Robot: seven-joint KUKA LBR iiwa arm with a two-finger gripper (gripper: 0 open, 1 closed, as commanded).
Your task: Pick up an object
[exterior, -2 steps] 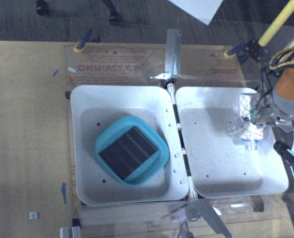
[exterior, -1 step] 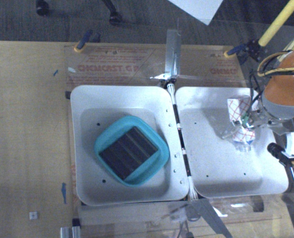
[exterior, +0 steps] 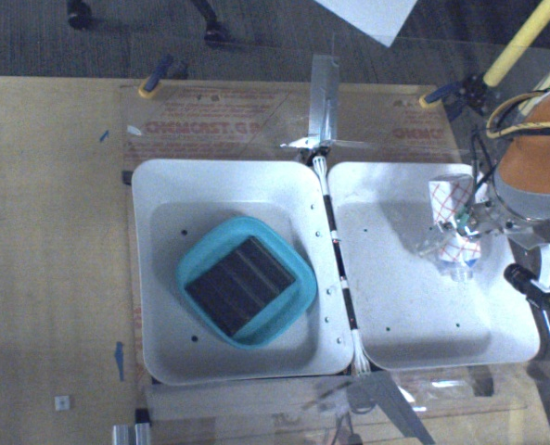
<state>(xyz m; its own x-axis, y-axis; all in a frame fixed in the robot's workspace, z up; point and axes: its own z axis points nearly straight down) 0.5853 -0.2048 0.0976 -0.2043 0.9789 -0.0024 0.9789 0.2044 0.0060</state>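
A teal square dish with a dark ribbed inside lies tilted in the left bin. In the right bin, near its far right side, sits a small crumpled clear and white item with red marks. The arm, with its orange band, reaches in from the right. My gripper is right at that crumpled item, over its right side, and the item and wires partly hide it. I cannot tell whether the item is held.
A metal bracket stands behind the seam between the bins. Clamps sit at the bench's back edge, one at the left and one at the right. A black part sticks out at the right bin's right rim.
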